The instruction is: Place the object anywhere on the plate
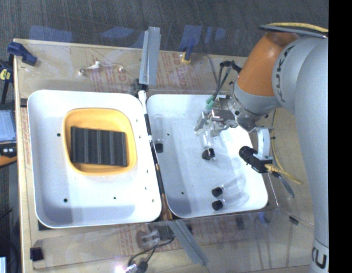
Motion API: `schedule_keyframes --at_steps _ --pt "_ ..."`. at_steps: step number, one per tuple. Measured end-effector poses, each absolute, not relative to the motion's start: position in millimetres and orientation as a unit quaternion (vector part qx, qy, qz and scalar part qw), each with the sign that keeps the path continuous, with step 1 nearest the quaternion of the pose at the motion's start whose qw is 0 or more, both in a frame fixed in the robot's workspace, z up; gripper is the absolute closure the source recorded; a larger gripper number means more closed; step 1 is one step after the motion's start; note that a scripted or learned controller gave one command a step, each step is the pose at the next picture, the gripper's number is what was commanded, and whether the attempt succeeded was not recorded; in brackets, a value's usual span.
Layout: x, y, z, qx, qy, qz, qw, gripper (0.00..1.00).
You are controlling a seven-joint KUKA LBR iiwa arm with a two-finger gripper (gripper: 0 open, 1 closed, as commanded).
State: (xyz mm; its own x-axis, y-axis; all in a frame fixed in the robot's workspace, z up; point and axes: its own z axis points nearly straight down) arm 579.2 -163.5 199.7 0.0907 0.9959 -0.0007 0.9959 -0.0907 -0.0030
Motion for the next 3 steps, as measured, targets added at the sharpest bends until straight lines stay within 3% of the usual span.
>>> schedule_keyframes --at_steps 1,2,3 --pt "640.7 -110 234 -0.658 -0.753 -0.0003 -0.001 1.00" --pt "656.3 -74 191 -0.588 -0.809 0.0011 0.002 1.00" --pt "639.6 -39 191 -0.523 -0.852 0.0012 0.002 1.00"
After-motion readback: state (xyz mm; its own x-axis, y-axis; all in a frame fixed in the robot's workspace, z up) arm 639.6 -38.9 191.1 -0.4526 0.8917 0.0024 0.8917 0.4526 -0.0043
